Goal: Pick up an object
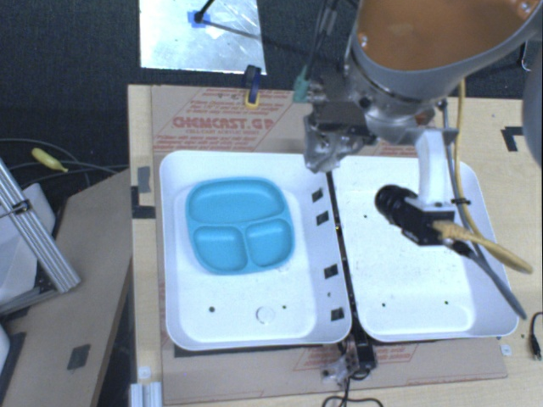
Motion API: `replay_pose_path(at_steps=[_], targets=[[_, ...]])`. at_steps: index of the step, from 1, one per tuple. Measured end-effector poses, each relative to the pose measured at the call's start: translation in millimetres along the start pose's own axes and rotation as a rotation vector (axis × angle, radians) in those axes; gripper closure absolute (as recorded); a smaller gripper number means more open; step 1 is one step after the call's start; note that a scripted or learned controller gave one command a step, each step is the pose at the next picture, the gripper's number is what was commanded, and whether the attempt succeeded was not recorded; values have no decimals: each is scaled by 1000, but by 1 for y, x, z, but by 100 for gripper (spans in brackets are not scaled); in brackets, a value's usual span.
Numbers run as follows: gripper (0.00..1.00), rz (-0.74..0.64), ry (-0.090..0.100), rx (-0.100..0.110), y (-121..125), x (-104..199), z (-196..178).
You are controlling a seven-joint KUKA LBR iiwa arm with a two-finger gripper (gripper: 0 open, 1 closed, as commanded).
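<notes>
Dark blue floor shows behind the table (496, 121). A brown cardboard sheet (212, 119) lies on the table under two white bins. The bin on the view's left (174, 261) holds a blue tray (240, 225) with three dips in it. The tray lies flat, closer to the bin's back edge than to its front edge. That tray is the thing I want to pick up.

My gripper (327, 153) hangs under the grey and orange arm (424, 32). It is over the back edge of the bins, right where the two bins meet. It is well apart from the tray, and I see nothing in it. I cannot tell if it is open or closed.

I think the step now is to get over to the tray. The tray is wide and flat, so I do not think the gripper can go around all of it. I would aim for the rim on the side near the middle wall, or for a thin wall between two dips. I would make sure the gripper is open, then come straight down, slowly. I would stop before it pushes hard on the bin. The tray looks smooth and may slide, so I would squeeze gently, lift a little, and look before going higher.
</notes>
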State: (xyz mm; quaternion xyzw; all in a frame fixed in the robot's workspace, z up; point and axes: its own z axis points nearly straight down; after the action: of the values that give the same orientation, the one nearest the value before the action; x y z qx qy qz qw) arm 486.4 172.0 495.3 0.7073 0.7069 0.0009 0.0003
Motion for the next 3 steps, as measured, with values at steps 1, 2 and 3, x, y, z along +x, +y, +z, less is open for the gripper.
replay_pose_path(at_steps=[1,2,3], targets=[[100,2,-1,0,16,-34,19],[100,-7,1,-3,16,-32,7],[100,0,-3,9,-1,-42,98]])
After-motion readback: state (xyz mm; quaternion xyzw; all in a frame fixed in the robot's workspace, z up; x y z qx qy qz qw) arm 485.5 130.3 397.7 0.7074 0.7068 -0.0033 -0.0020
